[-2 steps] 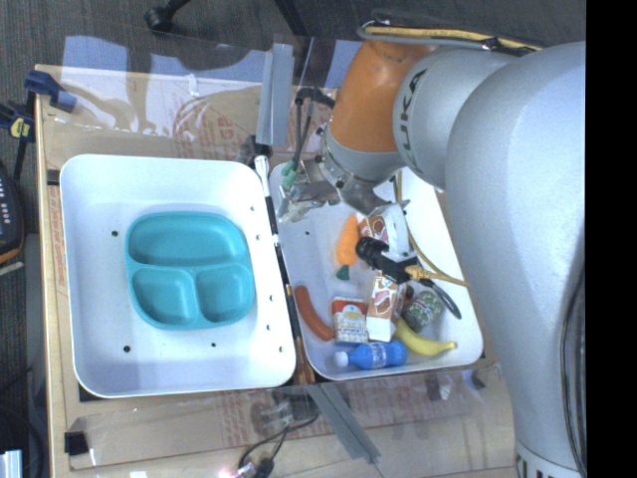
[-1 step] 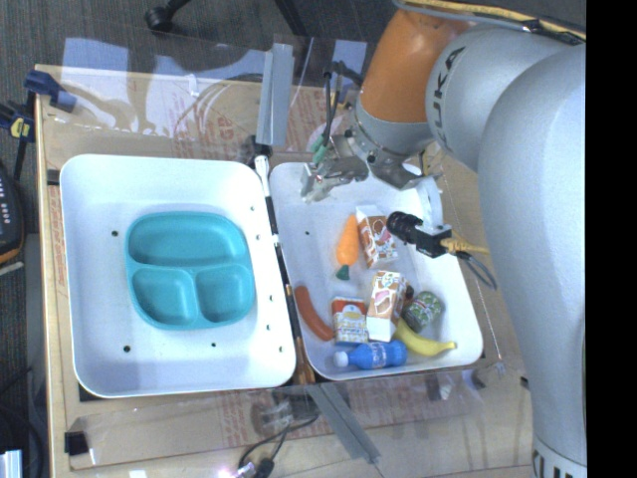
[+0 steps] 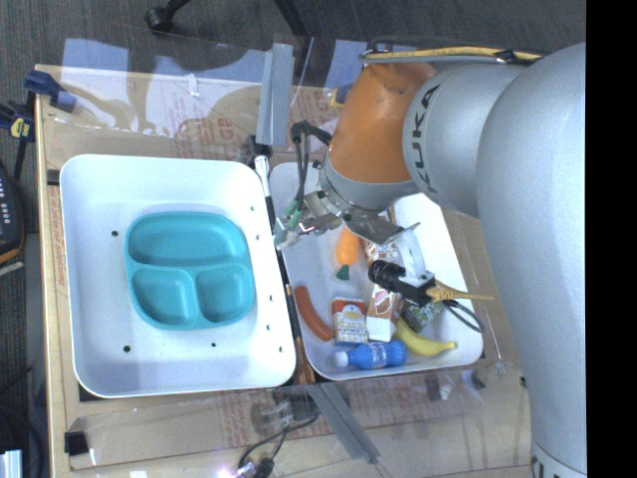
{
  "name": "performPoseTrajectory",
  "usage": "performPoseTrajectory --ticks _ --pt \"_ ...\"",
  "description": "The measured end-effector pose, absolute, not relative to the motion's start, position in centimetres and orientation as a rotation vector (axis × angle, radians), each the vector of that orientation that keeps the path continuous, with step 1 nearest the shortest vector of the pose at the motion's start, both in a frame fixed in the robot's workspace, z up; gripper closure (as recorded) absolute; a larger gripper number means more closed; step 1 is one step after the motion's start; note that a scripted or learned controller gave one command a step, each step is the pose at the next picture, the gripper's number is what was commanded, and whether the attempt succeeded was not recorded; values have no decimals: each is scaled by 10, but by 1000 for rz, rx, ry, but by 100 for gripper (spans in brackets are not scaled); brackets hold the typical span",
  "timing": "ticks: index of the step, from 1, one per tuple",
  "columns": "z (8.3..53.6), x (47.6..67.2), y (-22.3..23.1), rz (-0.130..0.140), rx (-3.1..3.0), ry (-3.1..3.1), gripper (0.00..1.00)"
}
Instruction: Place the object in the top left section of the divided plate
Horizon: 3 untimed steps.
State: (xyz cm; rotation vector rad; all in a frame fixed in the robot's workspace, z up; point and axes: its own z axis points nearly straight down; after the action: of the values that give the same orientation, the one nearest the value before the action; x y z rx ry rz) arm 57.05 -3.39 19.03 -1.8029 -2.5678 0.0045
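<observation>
A teal divided plate [image 3: 149, 267] lies in the middle of the left white bin [image 3: 90, 192], with one wide section at the top and two smaller ones below; nothing rests in any of them. My gripper [image 3: 295, 225] hangs low over the left edge of the right bin [image 3: 465, 285], close to the wall between the two bins. An orange carrot-like piece [image 3: 345, 250] lies just to its right. The grey arm hides the upper part of the right bin.
The right bin's lower part holds a red sausage [image 3: 312, 314], two small cartons [image 3: 349, 323], a blue bottle [image 3: 374, 356] and a yellow banana [image 3: 424, 345]. A metal rail [image 3: 273, 93] stands behind the bins.
</observation>
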Motion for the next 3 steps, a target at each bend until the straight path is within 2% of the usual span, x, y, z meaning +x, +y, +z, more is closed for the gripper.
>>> performPoseTrajectory --ticks 1,2,3 --pt "221 528 -40 2 -1772 -2591 100" --pt "190 564 -79 4 -1792 -2577 100" --pt "191 549 -60 3 -1569 -2716 100"
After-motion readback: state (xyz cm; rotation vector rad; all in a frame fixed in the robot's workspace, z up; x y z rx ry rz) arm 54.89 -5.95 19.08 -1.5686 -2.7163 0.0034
